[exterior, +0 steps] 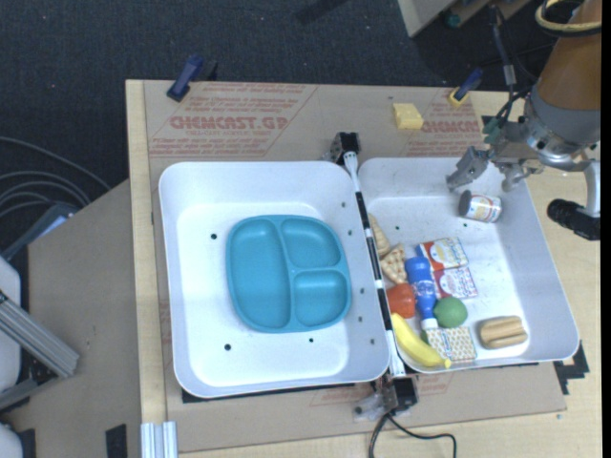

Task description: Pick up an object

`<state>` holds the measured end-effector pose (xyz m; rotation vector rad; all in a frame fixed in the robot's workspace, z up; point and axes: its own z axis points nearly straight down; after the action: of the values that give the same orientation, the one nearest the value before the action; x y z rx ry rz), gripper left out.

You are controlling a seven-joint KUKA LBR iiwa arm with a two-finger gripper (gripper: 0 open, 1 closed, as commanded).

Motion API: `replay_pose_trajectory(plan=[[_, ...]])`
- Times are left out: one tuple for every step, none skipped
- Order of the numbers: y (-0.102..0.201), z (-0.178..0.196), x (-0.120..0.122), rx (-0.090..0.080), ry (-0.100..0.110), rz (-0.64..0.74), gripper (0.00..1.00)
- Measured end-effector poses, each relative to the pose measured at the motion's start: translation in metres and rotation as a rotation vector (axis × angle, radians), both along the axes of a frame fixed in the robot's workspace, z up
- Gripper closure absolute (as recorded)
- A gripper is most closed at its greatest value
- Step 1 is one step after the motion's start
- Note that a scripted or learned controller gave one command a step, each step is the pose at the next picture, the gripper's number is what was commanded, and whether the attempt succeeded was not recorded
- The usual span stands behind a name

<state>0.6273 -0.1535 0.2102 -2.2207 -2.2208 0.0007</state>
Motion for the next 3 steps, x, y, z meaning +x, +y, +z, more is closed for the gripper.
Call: replay_pose_trajectory(plan=[[-0.0163,-0.1043,0.0187,-0.006,-0.018,0.002,0.00],[-0.0183,-0.0950,0.0169,-0.008,-0.010,0.001,1.00],[-0.0168,-0.0945,0.0181,-0.006,-0.014,0.002,0.00]])
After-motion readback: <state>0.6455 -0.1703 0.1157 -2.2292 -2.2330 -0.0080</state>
